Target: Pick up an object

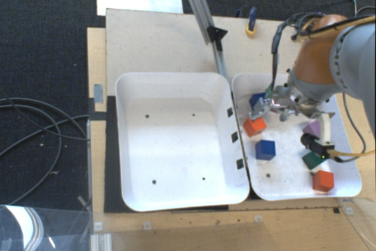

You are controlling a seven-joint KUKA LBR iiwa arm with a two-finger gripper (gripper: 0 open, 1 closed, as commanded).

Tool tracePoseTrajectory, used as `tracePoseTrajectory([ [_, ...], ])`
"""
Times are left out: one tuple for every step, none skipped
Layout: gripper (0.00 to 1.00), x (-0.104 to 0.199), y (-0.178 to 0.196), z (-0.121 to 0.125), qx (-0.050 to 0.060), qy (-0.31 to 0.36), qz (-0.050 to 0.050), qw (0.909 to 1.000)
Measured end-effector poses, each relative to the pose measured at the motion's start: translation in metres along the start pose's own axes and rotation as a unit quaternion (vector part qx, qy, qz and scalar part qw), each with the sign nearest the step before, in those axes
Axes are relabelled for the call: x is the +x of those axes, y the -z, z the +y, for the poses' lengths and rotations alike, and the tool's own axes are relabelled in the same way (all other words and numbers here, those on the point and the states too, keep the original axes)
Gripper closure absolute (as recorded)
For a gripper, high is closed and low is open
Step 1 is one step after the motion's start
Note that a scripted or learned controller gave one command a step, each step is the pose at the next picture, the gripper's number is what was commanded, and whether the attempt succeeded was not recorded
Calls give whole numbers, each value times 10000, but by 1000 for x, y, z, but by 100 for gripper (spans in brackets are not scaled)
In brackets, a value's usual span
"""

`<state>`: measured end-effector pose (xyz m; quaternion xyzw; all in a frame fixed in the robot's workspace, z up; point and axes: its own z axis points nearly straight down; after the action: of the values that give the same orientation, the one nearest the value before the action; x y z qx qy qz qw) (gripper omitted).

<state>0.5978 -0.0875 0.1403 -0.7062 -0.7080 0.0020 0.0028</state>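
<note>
While the grey arm (346,62) reaches in from the right side of the table (158,38), its gripper (271,105) hangs low over the far left part of the right bin (352,182); whether the fingers are apart or together cannot be told, since the wrist covers them, and nothing shows clearly between them; a dark blue block (256,100) lies just beside the gripper, near the bin's far left corner; an orange block (254,126) sits just nearer, close to the bin's left wall; a blue cube (265,149) rests nearer still, toward the middle of the bin; a purple block (312,127) lies by the right side, partly under the arm's fittings; a green block (311,159) sits just nearer than it; a red block (323,181) stands near the bin's near right corner; the left bin (123,126) sits beside the right one, their walls touching along the middle of the table.
</note>
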Motion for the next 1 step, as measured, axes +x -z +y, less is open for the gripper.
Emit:
tracePoseTrajectory([
  [0,4,-51,24,-40,18,-7,10000],
])
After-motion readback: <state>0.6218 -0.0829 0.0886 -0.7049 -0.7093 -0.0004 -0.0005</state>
